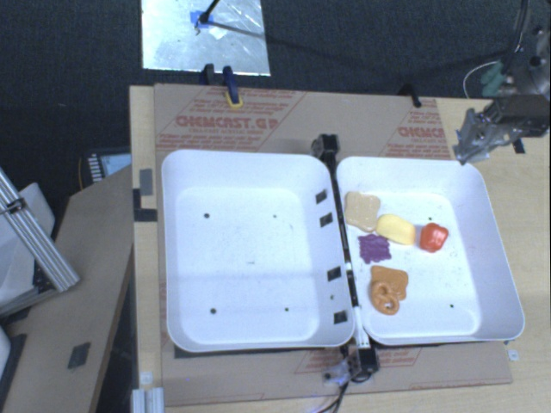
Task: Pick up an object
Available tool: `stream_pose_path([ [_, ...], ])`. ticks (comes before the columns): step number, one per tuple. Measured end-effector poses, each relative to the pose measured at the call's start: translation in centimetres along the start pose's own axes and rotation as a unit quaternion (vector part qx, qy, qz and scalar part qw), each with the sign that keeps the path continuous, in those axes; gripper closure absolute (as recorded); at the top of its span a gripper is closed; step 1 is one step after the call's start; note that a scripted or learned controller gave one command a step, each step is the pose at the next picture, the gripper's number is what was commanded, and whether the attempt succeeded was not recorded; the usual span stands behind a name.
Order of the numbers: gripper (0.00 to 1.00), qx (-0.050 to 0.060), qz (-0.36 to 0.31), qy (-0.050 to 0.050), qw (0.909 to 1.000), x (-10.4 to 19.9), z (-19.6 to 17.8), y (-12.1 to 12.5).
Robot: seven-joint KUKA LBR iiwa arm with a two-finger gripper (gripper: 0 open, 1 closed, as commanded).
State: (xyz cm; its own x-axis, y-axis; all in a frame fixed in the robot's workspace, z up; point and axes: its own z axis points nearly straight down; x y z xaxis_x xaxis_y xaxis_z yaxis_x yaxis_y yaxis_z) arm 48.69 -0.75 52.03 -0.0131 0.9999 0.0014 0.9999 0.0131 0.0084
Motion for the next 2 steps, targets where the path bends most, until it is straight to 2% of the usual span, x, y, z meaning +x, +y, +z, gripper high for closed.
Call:
stream_pose_path([
  [1,1.00,0.002,0.007,-0.001,1.0000,-3.7,0.5,-0.1],
  [2,1.00,0.002,0.007,-0.001,1.0000,-5.7,-1.6,-0.1],
])
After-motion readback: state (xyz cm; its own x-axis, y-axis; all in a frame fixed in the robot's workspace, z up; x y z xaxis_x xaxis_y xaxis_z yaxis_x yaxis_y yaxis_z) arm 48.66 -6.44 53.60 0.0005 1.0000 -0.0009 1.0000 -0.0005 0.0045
